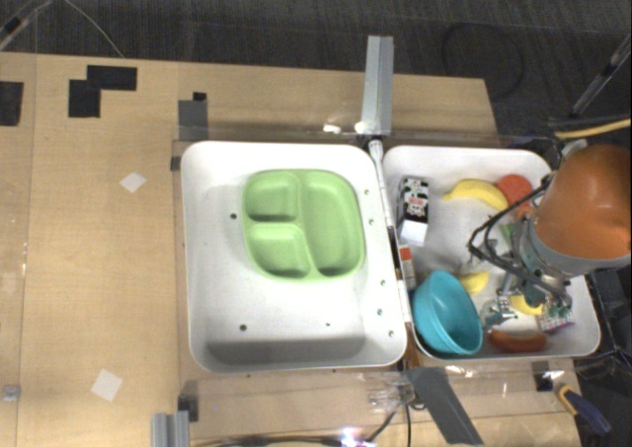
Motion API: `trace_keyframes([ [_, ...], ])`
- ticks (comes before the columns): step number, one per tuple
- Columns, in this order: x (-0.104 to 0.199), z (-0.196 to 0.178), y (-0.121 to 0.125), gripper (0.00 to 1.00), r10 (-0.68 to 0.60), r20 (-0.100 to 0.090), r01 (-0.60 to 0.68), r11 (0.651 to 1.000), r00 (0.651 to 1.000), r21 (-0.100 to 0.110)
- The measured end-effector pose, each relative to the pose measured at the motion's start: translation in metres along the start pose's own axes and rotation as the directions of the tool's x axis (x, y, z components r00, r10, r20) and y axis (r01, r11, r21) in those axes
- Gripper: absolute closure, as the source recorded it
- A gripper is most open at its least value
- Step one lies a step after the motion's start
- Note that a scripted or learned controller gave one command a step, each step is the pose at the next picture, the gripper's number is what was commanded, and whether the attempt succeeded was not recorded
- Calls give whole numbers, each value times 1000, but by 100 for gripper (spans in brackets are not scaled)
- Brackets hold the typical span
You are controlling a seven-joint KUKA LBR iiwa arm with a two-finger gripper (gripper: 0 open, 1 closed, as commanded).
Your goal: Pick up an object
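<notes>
While lowered right of the blue bowl (pixel 446 312), gripper (pixel 518 302), finger state indiscernible: approach step; next, closing on one item.

A light wooden counter (pixel 89 267) carries two shallow white bins side by side: the left bin (pixel 212 317) and the right bin (pixel 583 332), touching along their inner rims.

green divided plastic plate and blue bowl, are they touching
Apart. The camera view shows the green divided plastic plate in the left bin and the blue bowl in the right bin, with bin walls between.
</notes>
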State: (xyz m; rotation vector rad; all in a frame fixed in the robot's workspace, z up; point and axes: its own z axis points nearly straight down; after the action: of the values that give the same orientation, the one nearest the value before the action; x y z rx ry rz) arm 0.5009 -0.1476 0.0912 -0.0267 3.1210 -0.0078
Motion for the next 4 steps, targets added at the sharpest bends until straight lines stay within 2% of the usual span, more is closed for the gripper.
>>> trace_keyframes([
  [1,-1,-1,51,0,-42,1,42,999,999,-1],
  [2,-22,0,50,0,149,-7,-149,989,989,0],
  [3,-44,1,59,0,262,-7,-262,965,965,3],
  [4,-49,-13,61,100,258,12,-258,966,966,-2],
])
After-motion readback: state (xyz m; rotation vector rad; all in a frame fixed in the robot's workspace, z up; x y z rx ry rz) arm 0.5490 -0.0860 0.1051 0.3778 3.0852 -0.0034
